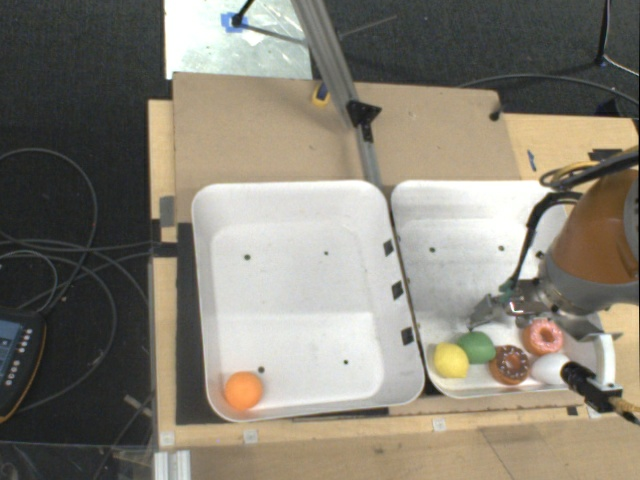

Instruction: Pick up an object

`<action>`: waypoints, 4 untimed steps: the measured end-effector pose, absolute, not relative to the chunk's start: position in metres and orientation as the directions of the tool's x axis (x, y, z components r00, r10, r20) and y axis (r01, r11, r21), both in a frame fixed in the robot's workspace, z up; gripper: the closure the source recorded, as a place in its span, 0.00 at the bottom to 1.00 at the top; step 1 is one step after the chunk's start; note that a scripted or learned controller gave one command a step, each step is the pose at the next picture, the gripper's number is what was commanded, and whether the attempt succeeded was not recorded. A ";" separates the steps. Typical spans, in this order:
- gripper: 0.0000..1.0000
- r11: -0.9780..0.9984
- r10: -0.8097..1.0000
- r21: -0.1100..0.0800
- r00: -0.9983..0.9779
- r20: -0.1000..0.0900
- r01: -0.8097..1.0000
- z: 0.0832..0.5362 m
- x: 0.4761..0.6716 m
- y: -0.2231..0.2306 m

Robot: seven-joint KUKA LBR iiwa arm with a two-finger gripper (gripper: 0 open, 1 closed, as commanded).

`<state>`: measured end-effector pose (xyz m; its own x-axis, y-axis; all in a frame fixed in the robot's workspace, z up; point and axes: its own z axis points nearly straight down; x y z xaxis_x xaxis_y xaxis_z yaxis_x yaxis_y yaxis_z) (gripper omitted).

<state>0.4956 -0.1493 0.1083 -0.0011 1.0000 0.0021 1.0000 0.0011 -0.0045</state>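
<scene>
Pink-frosted doughnut (544, 337), round, ring-shaped

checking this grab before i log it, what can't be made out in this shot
- Gripper: the arm's wrist covers most of it, so its finger state and whether it holds anything can't be told.
- White object beside the chocolate donut: partly under the arm, kind unclear.
- Right bin: far right side covered by the arm and cut by the frame.

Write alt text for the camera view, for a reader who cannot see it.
A grey and orange robot arm reaches from the right over the right white bin, above a cluster of toy food at its near edge: a yellow lemon, a green fruit, a chocolate donut and a pink donut. The left white bin holds an orange ball in its near left corner.
</scene>
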 end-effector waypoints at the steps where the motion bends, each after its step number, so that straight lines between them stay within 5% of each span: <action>1: 0.00 0.001 1.000 -0.002 -0.001 0.001 1.000 0.090 0.496 -0.149; 2: 1.00 0.001 1.000 0.002 -0.001 0.000 1.000 0.101 0.497 -0.149; 4: 1.00 0.007 1.000 0.008 -0.007 -0.002 1.000 0.210 0.497 -0.141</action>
<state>0.4967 -0.1412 0.2101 -0.0071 1.0000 -0.0019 0.9999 0.0071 0.0080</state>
